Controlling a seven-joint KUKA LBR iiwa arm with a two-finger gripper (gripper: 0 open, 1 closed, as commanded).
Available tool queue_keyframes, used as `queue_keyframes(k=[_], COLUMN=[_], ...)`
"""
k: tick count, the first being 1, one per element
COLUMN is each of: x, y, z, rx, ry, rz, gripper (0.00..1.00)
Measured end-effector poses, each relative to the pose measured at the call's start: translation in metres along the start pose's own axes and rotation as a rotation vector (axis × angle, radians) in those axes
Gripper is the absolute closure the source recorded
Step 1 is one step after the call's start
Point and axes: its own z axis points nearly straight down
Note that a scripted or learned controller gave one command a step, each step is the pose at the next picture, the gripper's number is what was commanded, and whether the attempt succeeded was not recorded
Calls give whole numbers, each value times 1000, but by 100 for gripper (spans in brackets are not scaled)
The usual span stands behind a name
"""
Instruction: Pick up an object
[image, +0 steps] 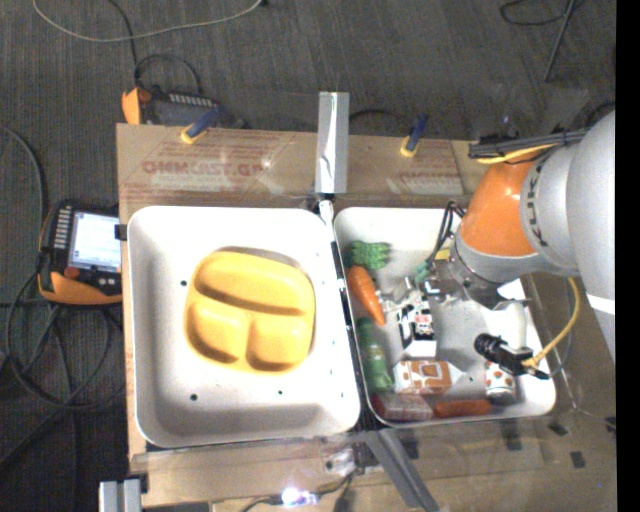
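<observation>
The gripper (418, 318) hangs low in the right bin (540, 398), right of the toy carrot (364, 293) along the bin's left wall; its grip cannot be told.

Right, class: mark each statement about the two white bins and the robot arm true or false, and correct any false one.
1. A yellow divided tray lies in the left bin. True.
2. The carrot lies in the left bin. False: it lies in the right bin, near its left wall.
3. The arm has a blue band above its wrist. False: the band is orange.
4. The pincer is over the right bin. True.
5. The yellow tray has three compartments. True.
</observation>
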Motion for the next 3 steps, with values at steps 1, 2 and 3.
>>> queue_keyframes(k=[1,2,3], x=[17,11,9], y=[-47,-13,-13], z=[-34,5,-1], rx=[4,-9,-8], ry=[2,-1,-3], rz=[-17,71,74], gripper=[0,0,100])
